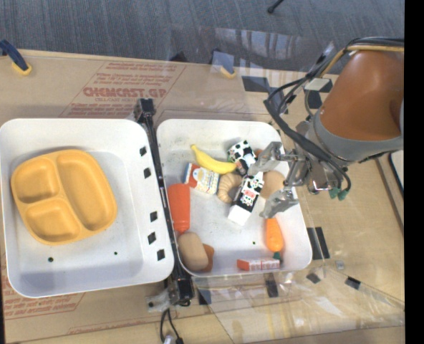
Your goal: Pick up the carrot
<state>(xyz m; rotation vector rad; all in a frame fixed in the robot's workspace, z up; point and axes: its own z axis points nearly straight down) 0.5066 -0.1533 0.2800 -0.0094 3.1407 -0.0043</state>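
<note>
Carrot lies in the lower right of the right bin, near its right wall. Long axis runs roughly up-down in the frame, slightly tilted; the greenish end points toward the bottom, the blunt orange end toward the top. Nothing is touching it.

Gripper hangs just above the carrot in the frame, over the right bin's right side, fingers spread apart with nothing between them. One finger sits near the top by a cow-patterned carton, the other lower, just above the carrot's top end.

Also in the right bin: banana, small juice box, long orange cylinder along the left wall, potato at the lower left, flat red-white pack by the bottom wall.

Left bin holds a yellow divided tray.

Both bins rest on brown cardboard with red print. Grey carpet fills the top of the frame.
</note>
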